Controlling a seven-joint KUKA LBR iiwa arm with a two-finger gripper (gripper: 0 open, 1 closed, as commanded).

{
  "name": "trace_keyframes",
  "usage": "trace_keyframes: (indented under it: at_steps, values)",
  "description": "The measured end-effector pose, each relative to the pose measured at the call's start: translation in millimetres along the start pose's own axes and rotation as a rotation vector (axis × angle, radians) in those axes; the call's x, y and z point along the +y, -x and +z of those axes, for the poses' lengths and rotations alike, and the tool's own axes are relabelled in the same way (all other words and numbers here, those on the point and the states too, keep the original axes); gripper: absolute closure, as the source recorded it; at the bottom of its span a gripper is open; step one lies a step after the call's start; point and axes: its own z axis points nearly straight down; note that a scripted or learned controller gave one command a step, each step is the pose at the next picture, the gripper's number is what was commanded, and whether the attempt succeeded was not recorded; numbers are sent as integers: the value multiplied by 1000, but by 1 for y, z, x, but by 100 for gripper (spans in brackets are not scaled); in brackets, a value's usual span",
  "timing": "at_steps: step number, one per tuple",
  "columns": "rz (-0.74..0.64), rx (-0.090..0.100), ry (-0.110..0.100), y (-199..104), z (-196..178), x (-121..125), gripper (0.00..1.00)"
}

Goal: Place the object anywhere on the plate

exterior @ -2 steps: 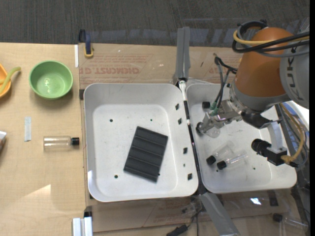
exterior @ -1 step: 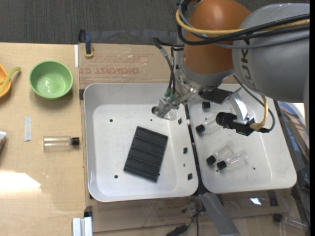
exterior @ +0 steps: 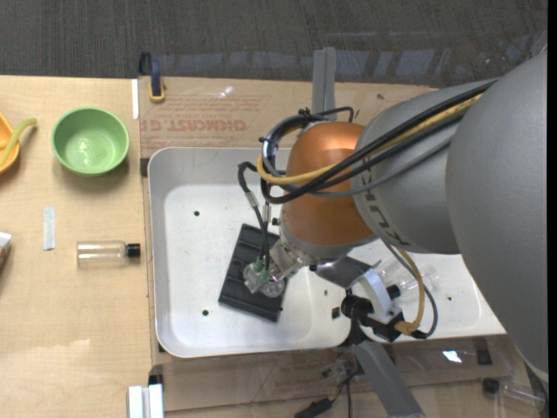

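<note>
We can't tell the jaw state: the gripper [exterior: 264, 274] is down at the dark square plate [exterior: 244, 268], and its tip merges with a small clear glassy thing [exterior: 258, 276] sitting on the plate's right half. We can't tell whether that thing is pinched or only lying under the tip.

The plate lies tilted in the white bin [exterior: 187, 233], roughly centre, nearer the bin's front edge, its lower corner close to the front rim. We see the arm [exterior: 418, 181] coming in from the right and covering most of the bin's right side, with the orange band [exterior: 322, 185] directly above the plate and cables looped round it.

On the wooden bench [exterior: 70, 320] left of the bin: a green bowl [exterior: 90, 141], a clear bottle with a black cap [exterior: 108, 251] lying on its side, and a small white strip [exterior: 49, 229]. An orange item [exterior: 7, 146] is cut off at the left edge.
</note>
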Motion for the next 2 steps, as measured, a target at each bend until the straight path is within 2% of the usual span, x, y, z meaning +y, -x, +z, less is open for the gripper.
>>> trace_keyframes:
  at_steps: [1,2]
  values:
    - [-181,-2,4,8,-51,80,100]
    - [-181,-2,4,8,-51,80,0]
